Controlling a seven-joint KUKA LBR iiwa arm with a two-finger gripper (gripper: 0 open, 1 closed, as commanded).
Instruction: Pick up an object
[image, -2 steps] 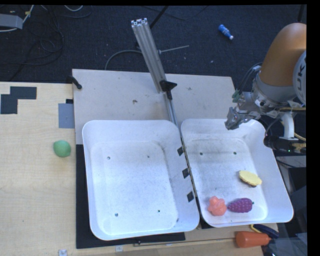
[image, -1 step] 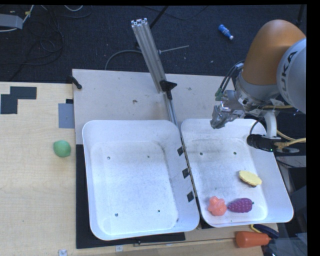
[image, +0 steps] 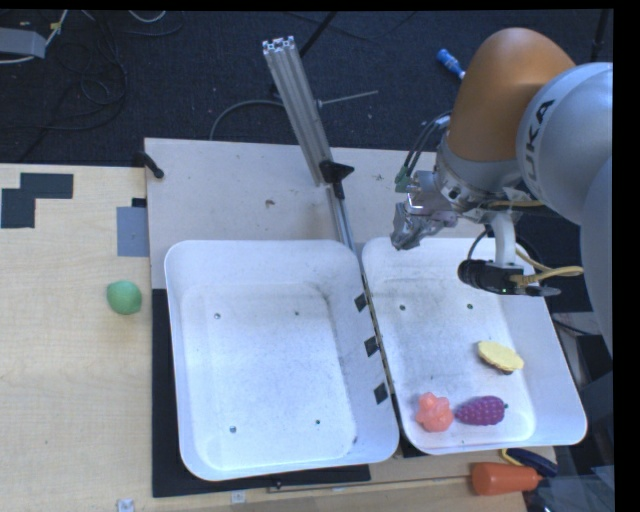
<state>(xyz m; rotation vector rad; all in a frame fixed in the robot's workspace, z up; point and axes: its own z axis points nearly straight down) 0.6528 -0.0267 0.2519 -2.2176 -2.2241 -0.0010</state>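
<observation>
Objects in right bin (image: 560, 425): yellow piece (image: 499, 356), pink piece (image: 434, 412), purple grapes (image: 481, 410); tool (image: 405, 238) grip unclear.

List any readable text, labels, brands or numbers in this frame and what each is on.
"KU": dark lettering running up the grey arm, cut off past those letters; the rest cannot be read.
No lettering or numbers can be made out on the white bins, the toy items or the bench.
</observation>
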